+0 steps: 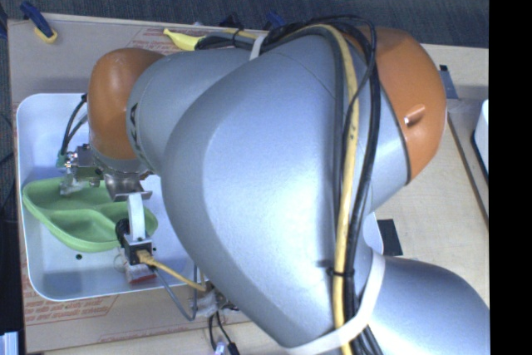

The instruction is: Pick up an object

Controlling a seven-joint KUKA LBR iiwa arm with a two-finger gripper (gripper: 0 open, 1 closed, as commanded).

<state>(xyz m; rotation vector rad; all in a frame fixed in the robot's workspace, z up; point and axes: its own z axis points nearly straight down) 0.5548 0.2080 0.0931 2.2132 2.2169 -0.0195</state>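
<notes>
Pincer (81, 170): is sitting low in the left bin (33, 262), at the far edge of the green curved object (75, 216); open or closed cannot be told.
Green curved object: is lying in the left bin's left half; contact with the pincer cannot be told.
Arm (274, 179): is reaching in from the right.
Blue clamp (39, 21): is gripping the desk's (75, 33) far-left corner.
</notes>
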